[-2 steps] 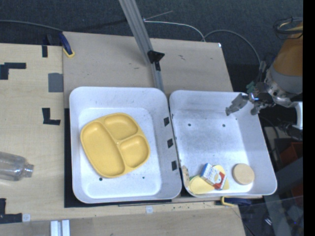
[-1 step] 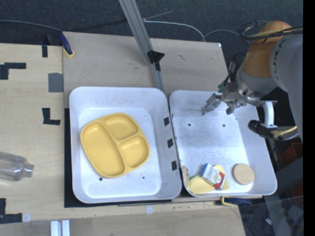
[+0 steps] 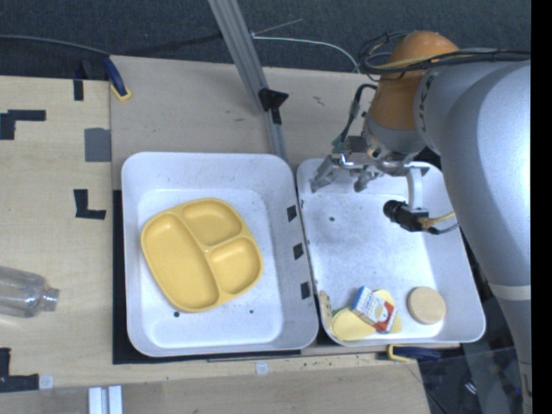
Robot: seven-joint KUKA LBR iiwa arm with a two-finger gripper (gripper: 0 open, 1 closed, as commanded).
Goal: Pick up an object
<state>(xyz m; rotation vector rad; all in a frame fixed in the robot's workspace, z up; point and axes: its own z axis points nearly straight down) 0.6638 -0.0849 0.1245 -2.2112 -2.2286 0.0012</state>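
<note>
Lying far below my jaws (image 3: pixel 349 172), at the near edge of the right bin (image 3: pixel 345 231), are the things I could pick: a small carton (image 3: pixel 373 307) on a yellow piece (image 3: pixel 349 324), and just beside them a round tan disc (image 3: pixel 426 304). My jaws hang over the far left corner of this bin, holding nothing, and I cannot tell how wide they are. To their left, the left bin (image 3: pixel 147 175) carries a yellow divided plate (image 3: pixel 201 253). A clear bottle (image 3: pixel 24 292) lies on the surface, well apart.
</note>
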